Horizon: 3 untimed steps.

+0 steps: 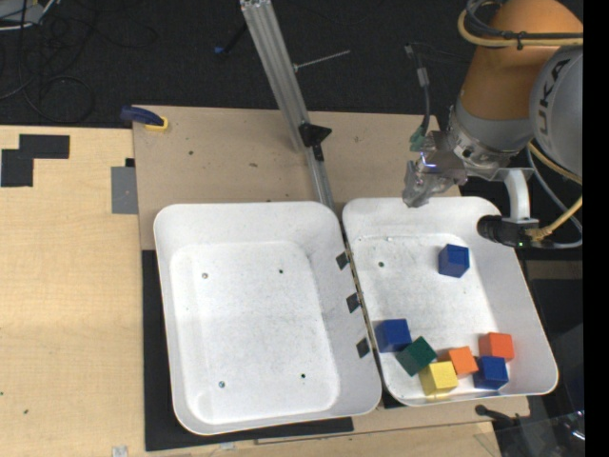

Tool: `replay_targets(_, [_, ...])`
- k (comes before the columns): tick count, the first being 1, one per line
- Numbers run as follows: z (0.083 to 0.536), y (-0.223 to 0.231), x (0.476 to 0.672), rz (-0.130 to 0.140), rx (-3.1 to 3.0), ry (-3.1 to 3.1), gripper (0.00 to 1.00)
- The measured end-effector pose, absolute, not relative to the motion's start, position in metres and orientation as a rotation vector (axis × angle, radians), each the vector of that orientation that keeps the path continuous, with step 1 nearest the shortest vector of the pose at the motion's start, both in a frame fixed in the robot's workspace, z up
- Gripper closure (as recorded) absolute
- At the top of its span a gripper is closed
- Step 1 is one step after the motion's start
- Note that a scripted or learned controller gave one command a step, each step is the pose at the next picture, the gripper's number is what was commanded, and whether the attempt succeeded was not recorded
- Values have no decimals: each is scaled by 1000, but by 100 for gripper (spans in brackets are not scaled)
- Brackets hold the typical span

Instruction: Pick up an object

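Nothing is picked yet, so I judge this the approach step, with a target not yet chosen. Nearest me, along the near edge of the shallow white right-hand bin [533, 350], sits a cluster: a yellow cube [440, 377], a dark green block [417, 356], a blue cube [392, 334], a small orange cube [462, 360], another blue cube [492, 371] and a red-orange cube [497, 346]. Farther in, a lone blue cube [454, 260] stands well apart, an easy pick to my eye. At the bin's far edge hangs my pincer [419, 193], pointing down from the grey-and-orange arm [509, 55]; released or clenched, I cannot tell. Next I'd need to move in over a cube and descend.
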<state>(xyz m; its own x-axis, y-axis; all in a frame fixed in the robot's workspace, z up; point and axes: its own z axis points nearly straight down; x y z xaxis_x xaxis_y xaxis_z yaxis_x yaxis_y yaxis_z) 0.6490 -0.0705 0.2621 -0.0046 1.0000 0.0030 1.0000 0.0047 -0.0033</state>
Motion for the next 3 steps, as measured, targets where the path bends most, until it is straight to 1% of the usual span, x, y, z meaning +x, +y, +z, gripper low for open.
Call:
replay_targets(1, [246,-19,650,3,-2213,-2223,100])
replay_targets(2, [248,25,646,4,-2214,-2222,100])
replay_targets(3, [252,76,638,4,-2213,-2222,100])
